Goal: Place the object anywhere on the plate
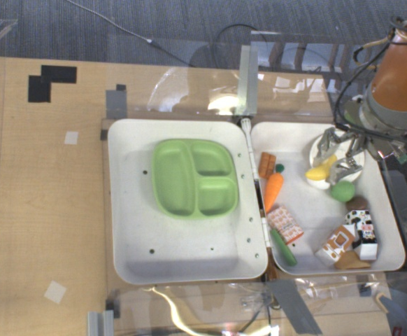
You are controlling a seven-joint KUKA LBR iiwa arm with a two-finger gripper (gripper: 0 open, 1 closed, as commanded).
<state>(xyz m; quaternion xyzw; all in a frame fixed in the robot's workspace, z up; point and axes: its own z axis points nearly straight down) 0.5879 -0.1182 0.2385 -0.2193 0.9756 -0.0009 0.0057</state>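
Two shallow white bins sit side by side on a pale wooden bench [36, 208], with grey carpet beyond. Left bin [130, 250] holds a green divided plate [193, 178]. Right bin [392, 250] holds a toy carrot [273, 190], small printed cartons, their writing too small to read, and a yellow object [320, 171] at the gripper [340, 158]. Whether the gripper grasps it cannot be told.

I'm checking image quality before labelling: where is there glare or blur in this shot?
Camera view: bright glare on the clear panel behind the bins; soft shadow under the green plate in the left bin; the gripper over the yellow object looks slightly smeared; the small toys at the lower right are too coarse to read.
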